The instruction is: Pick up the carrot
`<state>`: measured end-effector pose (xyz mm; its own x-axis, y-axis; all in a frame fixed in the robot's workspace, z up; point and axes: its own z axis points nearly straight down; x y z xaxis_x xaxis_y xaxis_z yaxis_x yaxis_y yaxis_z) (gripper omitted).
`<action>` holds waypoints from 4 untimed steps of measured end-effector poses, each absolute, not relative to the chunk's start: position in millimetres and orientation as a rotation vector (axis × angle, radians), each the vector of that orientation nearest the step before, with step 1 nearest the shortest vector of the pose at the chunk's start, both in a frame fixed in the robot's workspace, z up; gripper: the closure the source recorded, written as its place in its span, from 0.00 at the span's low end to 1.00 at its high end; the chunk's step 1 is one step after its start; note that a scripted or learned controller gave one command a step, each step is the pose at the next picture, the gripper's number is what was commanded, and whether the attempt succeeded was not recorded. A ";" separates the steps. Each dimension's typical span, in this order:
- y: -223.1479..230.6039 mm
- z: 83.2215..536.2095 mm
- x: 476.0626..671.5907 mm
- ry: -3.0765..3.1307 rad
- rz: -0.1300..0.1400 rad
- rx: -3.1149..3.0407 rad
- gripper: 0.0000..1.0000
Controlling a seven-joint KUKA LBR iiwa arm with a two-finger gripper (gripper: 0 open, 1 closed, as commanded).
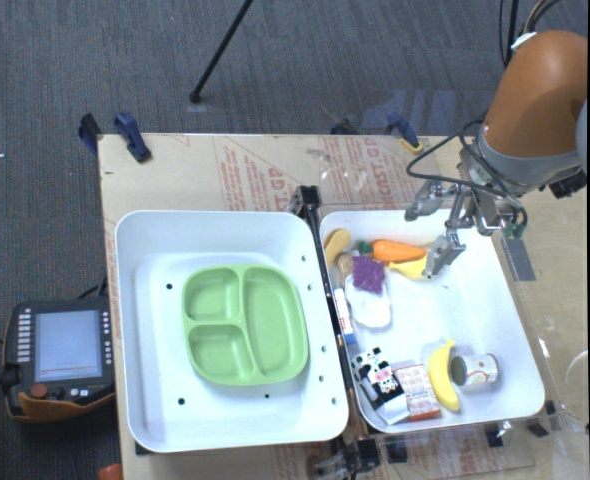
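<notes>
The orange carrot (399, 251) with a green top lies in the right bin (495, 318) near its far edge, resting against a yellow piece (411, 267). My gripper (445, 253) hangs just to the right of the carrot's tip, low over the bin, its fingers (439, 260) pointing down. The fingers stand apart, open, with nothing between them. The carrot lies free on the bin floor.
A green divided plate (245, 325) sits in the left bin (155, 268). The right bin also holds a purple toy (368, 274), a white object (370, 308), a banana (443, 376), a small can (475, 370), a cow-patterned box (378, 376) and a red packet (416, 389). A tablet (65, 353) lies at far left.
</notes>
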<state>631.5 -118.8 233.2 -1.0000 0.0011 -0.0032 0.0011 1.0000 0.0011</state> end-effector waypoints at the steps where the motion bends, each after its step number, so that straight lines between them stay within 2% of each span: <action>1: -128.8 141.0 638.2 3.146 0.006 -0.123 0.00; 2: -121.2 90.2 634.9 3.130 0.001 -0.176 0.00; 3: -120.4 102.8 637.9 3.121 -0.002 -0.181 1.00; 4: -119.9 102.2 637.6 3.122 -0.001 -0.182 0.00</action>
<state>637.6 -119.9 102.2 -0.9931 -0.1162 -0.0139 -0.1162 0.9932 -0.0015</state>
